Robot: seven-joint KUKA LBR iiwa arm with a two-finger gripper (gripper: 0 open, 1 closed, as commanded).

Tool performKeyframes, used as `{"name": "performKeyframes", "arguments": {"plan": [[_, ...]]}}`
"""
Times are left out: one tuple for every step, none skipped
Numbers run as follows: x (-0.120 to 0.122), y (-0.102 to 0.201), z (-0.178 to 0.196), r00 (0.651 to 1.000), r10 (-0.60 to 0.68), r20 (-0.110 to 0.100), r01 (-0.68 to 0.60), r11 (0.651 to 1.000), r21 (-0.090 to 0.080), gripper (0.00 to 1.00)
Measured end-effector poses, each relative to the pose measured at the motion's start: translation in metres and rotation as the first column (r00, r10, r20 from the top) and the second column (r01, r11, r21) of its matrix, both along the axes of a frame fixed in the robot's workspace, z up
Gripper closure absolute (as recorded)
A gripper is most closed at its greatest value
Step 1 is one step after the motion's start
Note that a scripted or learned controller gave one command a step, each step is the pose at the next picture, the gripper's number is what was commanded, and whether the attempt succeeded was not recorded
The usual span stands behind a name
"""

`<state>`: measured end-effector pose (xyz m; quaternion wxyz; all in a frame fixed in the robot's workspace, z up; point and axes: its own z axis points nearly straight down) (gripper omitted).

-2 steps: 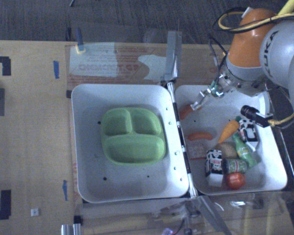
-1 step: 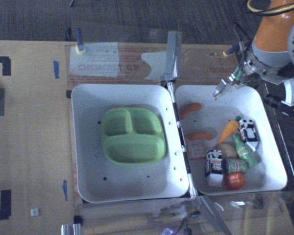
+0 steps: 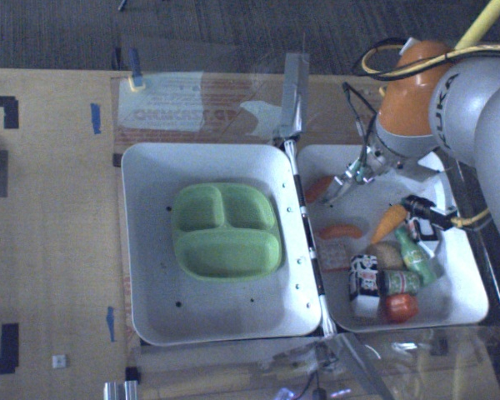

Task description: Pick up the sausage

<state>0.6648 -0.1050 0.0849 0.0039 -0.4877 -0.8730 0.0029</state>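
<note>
The sausage point(image 3: 340, 232), a short red-orange link, lies in the right bin point(image 3: 471, 307) near its left wall. My gripper point(image 3: 337, 188) hangs over the upper left part of that bin, slanting down and to the left. It is above the sausage in the view and apart from it. Its tip is right beside a reddish rounded piece point(image 3: 317, 188) by the bin wall. Nothing shows held in the gripper.
The right bin also holds a carrot point(image 3: 390, 221), a green bottle point(image 3: 417, 257), a potato point(image 3: 385, 253), a black-and-white bottle point(image 3: 365, 280), a dark can point(image 3: 398, 282) and a tomato point(image 3: 400, 307). A green divided plate point(image 3: 227, 230) sits in the left bin point(image 3: 150, 290).
</note>
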Motion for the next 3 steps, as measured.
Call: {"name": "performKeyframes", "arguments": {"plan": [[0.000, -0.102, 0.121, 0.991, 0.131, 0.018, -0.131, 0.991, -0.004, 0.00], [-0.009, -0.034, 0.002, 0.975, 0.220, 0.010, -0.220, 0.976, 0.001, 0.00], [-0.020, -0.044, 0.001, 1.000, -0.027, 0.012, 0.027, 1.000, 0.001, 0.00]]}}
